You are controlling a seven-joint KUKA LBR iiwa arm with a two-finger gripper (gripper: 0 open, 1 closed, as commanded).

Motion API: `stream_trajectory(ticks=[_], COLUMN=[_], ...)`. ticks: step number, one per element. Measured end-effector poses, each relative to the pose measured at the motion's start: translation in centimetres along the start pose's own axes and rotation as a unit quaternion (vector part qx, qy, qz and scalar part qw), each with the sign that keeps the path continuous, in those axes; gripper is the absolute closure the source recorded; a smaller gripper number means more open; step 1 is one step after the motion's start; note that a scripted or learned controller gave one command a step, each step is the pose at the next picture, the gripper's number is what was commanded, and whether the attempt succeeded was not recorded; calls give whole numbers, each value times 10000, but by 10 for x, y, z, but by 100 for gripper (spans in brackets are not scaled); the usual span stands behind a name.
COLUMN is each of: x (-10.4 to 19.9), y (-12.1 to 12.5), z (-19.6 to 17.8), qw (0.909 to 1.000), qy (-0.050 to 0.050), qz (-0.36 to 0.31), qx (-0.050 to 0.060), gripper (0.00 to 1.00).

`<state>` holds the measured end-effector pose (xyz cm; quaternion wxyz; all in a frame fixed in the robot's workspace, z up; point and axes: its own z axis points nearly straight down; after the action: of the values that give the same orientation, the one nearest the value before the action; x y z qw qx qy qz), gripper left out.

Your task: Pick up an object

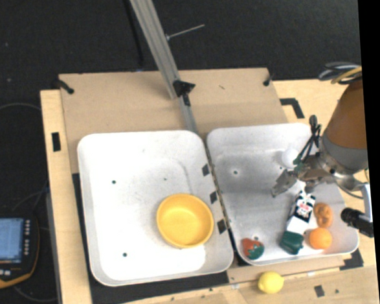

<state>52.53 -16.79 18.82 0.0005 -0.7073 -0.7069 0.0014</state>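
Both bins were white, on a tan board. A yellow bowl sat in the left bin. The right bin held an orange fruit, a dark green block, a red and green piece and a white carton with black and red markings. A yellow lemon lay outside.

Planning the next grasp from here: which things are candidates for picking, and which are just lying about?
Candidates, in the right bin near the gripper:
- orange
- white box
- green block
- red and green toy
- brown lump

Lying about:
- yellow bowl, in the left bin
- lemon, on the bench outside the bins
- handheld screen
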Motion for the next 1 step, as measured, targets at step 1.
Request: stream_trajectory(ticks=[1], x=[-1], y=[-1], z=[42], qw=[10000], qy=[1], qz=[0], qx=[3], gripper=[0])
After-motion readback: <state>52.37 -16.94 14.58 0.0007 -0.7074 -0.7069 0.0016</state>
